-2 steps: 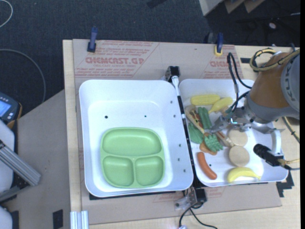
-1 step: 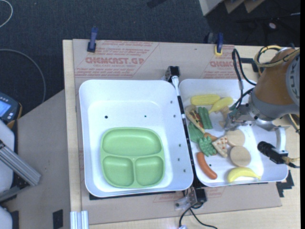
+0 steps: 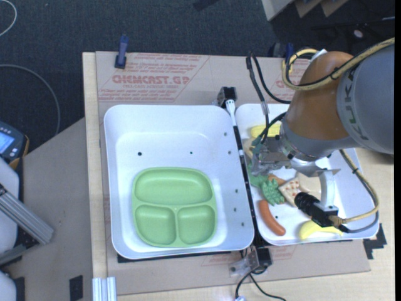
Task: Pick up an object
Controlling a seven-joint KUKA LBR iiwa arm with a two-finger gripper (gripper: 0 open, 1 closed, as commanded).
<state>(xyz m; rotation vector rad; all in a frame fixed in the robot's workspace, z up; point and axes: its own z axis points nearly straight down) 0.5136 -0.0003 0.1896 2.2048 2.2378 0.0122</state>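
- Two white bins sit on the table [image 3: 156, 80]; the arm [image 3: 326, 105] is lowered over the right bin [image 3: 363, 187], with the gripper [image 3: 266, 158] down near that bin's left wall, among toy foods.
- Nothing is seen lifted: the pick looks not yet done. Candidates lie just below the gripper: a green piece [image 3: 271, 191], a cracker [image 3: 290, 189] and a sausage [image 3: 271, 219].
- A banana [image 3: 313, 231] lies further off, toward the bin's front edge.
- The green tray [image 3: 175, 205] rests in the left bin [image 3: 125, 137], well apart from the gripper.
- Whether the gripper is open or closed cannot be told; the wrist and cables hide it, and part of the bin's contents too.
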